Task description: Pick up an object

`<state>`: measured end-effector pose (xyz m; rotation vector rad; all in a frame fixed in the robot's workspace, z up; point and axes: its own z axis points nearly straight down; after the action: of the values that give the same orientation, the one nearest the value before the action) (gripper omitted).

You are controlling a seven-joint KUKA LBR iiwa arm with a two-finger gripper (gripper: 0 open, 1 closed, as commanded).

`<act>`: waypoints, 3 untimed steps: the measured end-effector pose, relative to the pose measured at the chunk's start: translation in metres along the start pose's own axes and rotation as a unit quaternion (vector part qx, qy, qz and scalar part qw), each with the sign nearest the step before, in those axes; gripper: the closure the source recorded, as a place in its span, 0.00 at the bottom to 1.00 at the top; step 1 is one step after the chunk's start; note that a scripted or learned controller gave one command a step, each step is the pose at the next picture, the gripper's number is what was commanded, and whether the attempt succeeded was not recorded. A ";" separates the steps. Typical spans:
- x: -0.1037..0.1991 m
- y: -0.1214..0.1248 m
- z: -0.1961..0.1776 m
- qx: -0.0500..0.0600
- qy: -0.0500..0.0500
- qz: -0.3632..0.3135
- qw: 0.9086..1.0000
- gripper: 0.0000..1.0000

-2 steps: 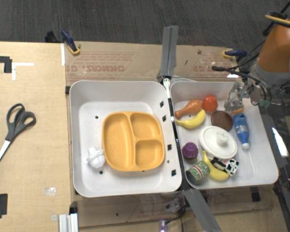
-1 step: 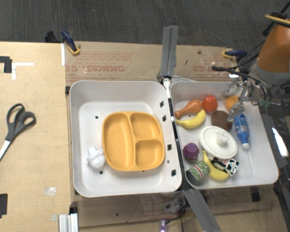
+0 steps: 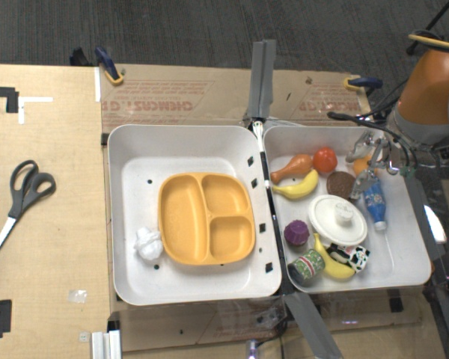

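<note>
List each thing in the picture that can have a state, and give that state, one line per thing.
scissors: blades closed, lying flat on the bench
orange divided plate: upright in the left bin, compartments bare
white lid: lying knob up in the right bin
blue bottle: lying on its side
gripper: low over the right bin, above the blue bottle

arm [image 3: 426,88]: enters from right | gripper [image 3: 368,158]: lowered, pointing down
</note>
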<state>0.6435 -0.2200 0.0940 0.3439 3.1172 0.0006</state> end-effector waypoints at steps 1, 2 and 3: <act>-0.002 0.001 -0.012 0.001 -0.004 -0.002 1.000 1.00; 0.067 0.061 -0.160 0.000 0.000 -0.013 1.000 1.00; 0.050 -0.012 -0.004 0.001 -0.004 0.054 0.999 1.00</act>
<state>0.5920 -0.2212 0.0975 0.5105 3.0866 -0.0030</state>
